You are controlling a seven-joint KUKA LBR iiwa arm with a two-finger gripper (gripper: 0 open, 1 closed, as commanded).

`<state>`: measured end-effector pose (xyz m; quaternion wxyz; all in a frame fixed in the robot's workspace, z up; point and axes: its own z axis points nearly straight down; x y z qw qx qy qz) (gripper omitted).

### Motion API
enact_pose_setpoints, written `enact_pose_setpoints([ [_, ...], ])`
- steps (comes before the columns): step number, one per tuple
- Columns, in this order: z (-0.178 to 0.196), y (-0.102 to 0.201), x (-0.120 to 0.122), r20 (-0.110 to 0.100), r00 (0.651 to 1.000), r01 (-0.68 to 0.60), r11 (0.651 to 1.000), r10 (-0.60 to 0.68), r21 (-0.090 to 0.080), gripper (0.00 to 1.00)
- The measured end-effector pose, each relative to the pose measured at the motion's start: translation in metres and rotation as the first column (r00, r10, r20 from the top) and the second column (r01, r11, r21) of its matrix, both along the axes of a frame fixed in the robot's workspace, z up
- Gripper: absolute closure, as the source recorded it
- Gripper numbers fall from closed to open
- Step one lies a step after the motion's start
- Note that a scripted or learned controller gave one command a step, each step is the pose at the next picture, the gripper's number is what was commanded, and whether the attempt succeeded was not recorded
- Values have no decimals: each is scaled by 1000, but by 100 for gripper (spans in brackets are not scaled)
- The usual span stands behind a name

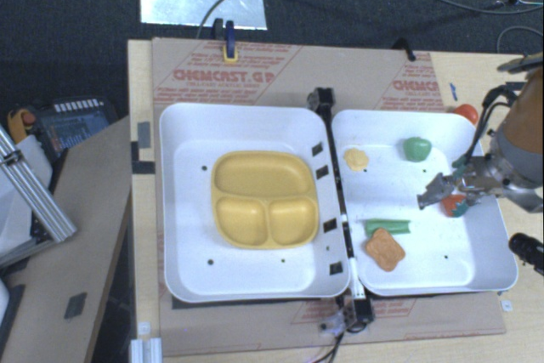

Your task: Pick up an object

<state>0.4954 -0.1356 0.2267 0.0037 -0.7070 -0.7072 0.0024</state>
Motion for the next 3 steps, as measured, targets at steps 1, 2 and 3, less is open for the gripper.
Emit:
enact_pose_setpoints([
  [1,5,0,2,10,1000,-3,1000,3,-2,0],
  [2,-49,10,7,6,1000,-2,1000,2,-1,0],
  [3,-91,9,7,6,1000,-1,1000,1,-1,0],
])
